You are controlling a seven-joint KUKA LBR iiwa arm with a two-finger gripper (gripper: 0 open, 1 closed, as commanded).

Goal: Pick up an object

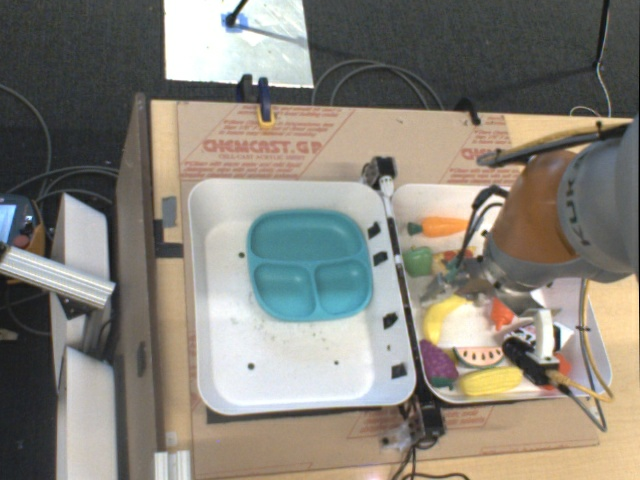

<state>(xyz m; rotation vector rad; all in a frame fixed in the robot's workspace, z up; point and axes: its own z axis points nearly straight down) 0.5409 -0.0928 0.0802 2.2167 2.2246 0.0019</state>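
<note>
At left of the frame, the left white bin [215,268] holds a smooth teal divided plate [308,265]. Right of it, the right bin [440,196] holds plastic toy food: orange carrot [440,226], yellow banana [446,316], purple grapes [437,360], bumpy corn [489,380]. The claw [462,280] hangs over the banana; its state I cannot tell.

Grey arm [600,203], orange band [535,208], black cable.
</note>
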